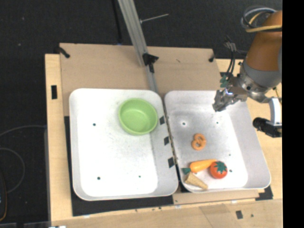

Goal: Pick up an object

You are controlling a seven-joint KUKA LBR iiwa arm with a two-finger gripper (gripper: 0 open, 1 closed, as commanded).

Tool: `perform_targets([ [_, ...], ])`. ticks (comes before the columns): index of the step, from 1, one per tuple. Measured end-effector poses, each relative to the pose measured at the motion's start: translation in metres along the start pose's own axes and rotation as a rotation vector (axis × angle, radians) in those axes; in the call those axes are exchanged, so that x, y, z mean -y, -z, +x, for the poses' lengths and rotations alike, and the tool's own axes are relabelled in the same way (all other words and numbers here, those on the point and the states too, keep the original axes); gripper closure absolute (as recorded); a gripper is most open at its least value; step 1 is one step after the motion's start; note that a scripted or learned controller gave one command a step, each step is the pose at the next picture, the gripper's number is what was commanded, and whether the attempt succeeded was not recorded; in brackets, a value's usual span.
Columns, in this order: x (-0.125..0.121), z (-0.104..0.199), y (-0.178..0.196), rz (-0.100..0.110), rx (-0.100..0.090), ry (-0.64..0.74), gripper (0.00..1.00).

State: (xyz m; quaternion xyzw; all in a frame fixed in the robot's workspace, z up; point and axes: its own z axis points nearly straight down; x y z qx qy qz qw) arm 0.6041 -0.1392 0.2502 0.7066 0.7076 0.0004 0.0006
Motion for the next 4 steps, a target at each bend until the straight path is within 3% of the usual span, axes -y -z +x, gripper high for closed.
perform_targets([
  [4,0.020,0.191,-0.011,0.004,-0.001,0.006,1.00],
])
